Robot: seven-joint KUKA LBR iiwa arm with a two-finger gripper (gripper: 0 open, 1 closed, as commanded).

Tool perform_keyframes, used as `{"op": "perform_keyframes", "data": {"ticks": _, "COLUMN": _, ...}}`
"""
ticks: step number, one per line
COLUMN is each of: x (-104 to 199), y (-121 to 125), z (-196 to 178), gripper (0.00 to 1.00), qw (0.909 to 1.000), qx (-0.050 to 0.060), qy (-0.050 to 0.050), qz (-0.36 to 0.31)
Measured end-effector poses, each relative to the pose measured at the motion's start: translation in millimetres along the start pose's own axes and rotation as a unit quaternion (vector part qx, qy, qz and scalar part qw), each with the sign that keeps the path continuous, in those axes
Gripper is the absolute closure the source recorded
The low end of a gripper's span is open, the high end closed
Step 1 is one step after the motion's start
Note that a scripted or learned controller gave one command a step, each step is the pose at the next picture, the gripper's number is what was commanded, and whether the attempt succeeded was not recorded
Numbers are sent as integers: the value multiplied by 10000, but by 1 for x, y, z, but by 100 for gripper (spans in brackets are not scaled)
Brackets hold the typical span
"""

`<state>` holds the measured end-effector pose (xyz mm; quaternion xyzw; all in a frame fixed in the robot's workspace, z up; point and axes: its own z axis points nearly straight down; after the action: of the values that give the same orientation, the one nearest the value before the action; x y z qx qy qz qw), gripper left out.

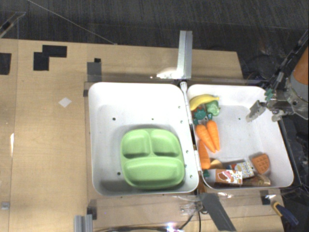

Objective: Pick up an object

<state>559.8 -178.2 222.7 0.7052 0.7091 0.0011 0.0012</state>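
The right bin (pixel 241 129) holds several toy foods. A yellow banana (pixel 203 100) and a small green toy (pixel 212 109) lie at its far left corner. Two orange carrots (pixel 208 135) lie along the left wall, with another orange piece (pixel 204 158) below them. A brown and white carton (pixel 235 174) lies at the near edge, beside a brown waffle-like piece (pixel 260 162). My gripper (pixel 265 114) hangs over the bin's far right part, open, with nothing between its fingers and apart from all the toys.
The left bin (pixel 106 115) holds a green divided plate (pixel 152 157) in its near half. A metal post (pixel 185 54) stands behind the seam between the bins. The arm comes in over the right bin's right rim.
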Motion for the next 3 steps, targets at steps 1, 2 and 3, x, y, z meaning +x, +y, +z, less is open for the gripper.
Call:
{"op": "perform_keyframes", "data": {"ticks": 1, "x": -26, "y": -45, "z": 113, "gripper": 0, "qw": 9981, "qx": 5, "qy": -1, "qz": 620}}
{"op": "perform_keyframes", "data": {"ticks": 2, "x": 16, "y": -72, "z": 114, "gripper": 0, "qw": 9915, "qx": 4, "qy": 4, "qz": 1305}}
{"op": "perform_keyframes", "data": {"ticks": 3, "x": 66, "y": -16, "z": 71, "gripper": 0, "qw": 9961, "qx": -4, "qy": 2, "qz": 881}}
